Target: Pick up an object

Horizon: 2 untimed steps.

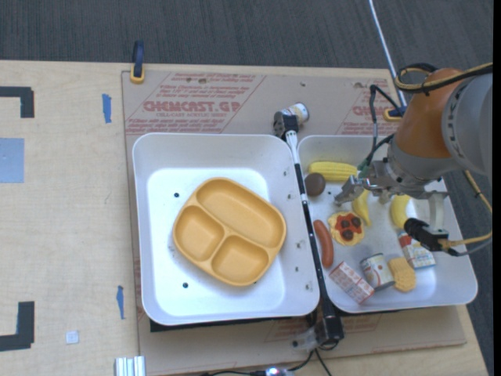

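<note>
No object is lifted yet, so the pick itself looks still to do: the likeliest target, a banana, lies in the right bin just beside the pizza slice, with the corn and the brown ball nearby. The gripper hangs low over the banana, nothing visible between its tips; whether it is released or clenched I cannot tell. The arm's wrist hides part of the bin. The left bin holds a yellow tray.
</note>
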### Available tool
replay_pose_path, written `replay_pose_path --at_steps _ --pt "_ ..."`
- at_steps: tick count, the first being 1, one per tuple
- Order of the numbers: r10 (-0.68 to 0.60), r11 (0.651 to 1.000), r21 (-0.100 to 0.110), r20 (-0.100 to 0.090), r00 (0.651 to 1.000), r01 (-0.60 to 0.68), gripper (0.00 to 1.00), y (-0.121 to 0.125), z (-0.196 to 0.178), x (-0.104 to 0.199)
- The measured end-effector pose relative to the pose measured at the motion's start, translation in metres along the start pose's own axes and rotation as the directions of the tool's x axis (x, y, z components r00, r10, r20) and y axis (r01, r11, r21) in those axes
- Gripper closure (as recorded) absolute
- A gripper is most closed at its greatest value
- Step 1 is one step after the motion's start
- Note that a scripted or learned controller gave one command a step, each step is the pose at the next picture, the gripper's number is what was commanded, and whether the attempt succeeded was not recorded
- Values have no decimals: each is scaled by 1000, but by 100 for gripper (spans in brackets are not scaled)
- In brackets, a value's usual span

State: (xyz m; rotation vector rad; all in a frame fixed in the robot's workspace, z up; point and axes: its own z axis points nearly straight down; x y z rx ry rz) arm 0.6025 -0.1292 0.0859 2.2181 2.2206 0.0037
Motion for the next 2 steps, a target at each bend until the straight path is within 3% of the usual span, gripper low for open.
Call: replay_pose_path --at_steps 1,2 --pt "0 1000 -4 2 1000 0 100 1 -11 -1" --pt "0 1000 5 -2 1000 0 100 -80 -100 47"
